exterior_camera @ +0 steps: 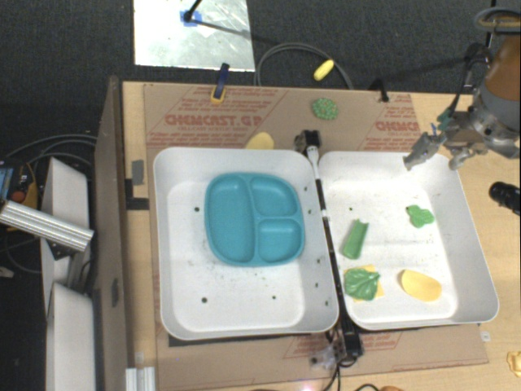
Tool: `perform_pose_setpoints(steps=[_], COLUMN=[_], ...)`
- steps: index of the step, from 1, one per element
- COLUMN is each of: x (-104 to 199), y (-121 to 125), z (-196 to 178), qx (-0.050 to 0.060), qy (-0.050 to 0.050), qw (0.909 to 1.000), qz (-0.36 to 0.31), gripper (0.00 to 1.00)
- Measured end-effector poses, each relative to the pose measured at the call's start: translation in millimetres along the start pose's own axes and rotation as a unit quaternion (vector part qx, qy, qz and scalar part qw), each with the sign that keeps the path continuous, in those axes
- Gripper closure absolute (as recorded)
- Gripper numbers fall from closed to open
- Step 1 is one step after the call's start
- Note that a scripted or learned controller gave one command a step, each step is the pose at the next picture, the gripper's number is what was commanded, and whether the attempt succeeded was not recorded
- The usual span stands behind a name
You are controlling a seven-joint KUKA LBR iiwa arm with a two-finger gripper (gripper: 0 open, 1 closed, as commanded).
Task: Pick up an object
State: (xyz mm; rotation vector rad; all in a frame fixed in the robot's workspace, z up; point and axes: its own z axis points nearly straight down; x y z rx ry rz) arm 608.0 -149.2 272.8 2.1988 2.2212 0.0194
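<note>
Hovering over the right bin's (468, 243) far corner, the gripper (440, 155) hangs spread open and empty; nothing picked yet, with the green stick (355, 239), leaf pieces and yellow slice (420, 285) all lying below

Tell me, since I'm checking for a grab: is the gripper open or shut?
Open: the gripper has its two fingers spread apart above the right bin, with nothing between them.

Showing a grey metal gripper (438, 155) with two pale fingers (417, 153), teal fittings at the wrist, a thin dark cable trailing above, an orange-tan band higher up.
</note>
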Motion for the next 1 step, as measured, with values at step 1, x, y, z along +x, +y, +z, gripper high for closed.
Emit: perform_pose_setpoints(steps=[1], x=[55.2], y=[-61.3], z=[128.9], qx=[0.017], qy=[0.004], qw=[0.9998], qz=[0.002], gripper=[0.00])
